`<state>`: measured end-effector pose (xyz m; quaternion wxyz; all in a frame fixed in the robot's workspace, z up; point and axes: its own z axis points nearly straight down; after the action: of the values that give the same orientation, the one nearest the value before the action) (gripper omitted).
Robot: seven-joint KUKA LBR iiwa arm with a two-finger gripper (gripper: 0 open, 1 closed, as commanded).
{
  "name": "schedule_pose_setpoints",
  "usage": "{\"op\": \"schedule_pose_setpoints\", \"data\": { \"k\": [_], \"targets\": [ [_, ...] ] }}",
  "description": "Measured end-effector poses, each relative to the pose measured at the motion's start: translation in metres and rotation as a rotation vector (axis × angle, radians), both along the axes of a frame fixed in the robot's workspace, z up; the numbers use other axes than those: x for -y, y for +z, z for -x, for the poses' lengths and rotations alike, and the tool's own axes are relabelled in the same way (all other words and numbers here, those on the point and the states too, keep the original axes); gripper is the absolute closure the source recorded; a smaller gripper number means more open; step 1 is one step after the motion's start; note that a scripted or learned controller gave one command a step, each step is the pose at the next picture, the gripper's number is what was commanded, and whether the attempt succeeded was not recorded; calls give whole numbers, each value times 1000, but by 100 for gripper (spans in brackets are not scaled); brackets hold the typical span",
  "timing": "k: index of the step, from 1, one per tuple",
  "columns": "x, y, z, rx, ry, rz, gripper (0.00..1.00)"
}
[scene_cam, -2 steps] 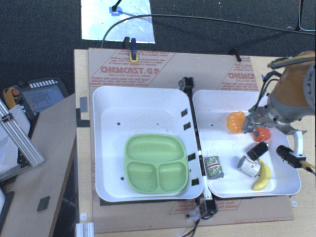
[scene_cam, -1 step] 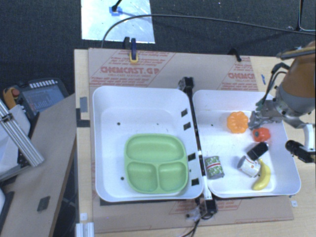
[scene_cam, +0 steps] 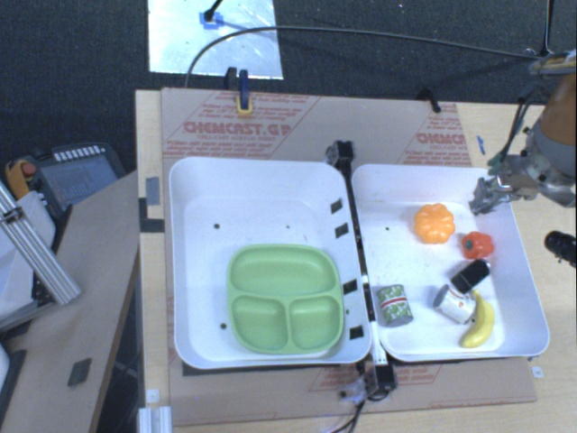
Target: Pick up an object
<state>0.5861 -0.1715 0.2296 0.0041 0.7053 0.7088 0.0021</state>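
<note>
The hand (scene_cam: 487, 194) hangs above the upper right edge of the right bin (scene_cam: 397, 183), at the end of the grey arm (scene_cam: 552, 152) that enters from the right of the camera view; from this slanted view we cannot tell whether it is spread or pressed together, and we see nothing carried in it. We therefore judge the step in hand to be the approach, with no object yet picked. The candidate objects all lie in the right bin: an orange pumpkin-shaped toy (scene_cam: 435, 223) just below and to the left of the hand, a small red tomato-like piece (scene_cam: 477, 244) near it, a black-and-white cylindrical item (scene_cam: 462, 291) lower down, a yellow banana (scene_cam: 479, 324) touching or nearly touching that item, and a small can (scene_cam: 393, 304) toward the divider. The left bin (scene_cam: 194, 242) holds a green compartment tray (scene_cam: 286, 298). Both bins rest on a cardboard sheet over the table (scene_cam: 149, 152). We judge that the next move calls for choosing one target, most plausibly the pumpkin or the red piece since these are nearest, centring over it and descending straight down. The banana and the cylindrical item lie close together, so we would expect a grasp there to risk disturbing the neighbour.
</note>
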Motion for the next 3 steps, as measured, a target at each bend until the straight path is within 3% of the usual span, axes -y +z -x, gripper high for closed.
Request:
{"op": "schedule_pose_setpoints", "data": {
  "k": [1, 3],
  "targets": [
    [9, 53, -7, 0, 0, 0, 100],
    [-88, 21, 5, -8, 3, -5, 100]
  ]
}}
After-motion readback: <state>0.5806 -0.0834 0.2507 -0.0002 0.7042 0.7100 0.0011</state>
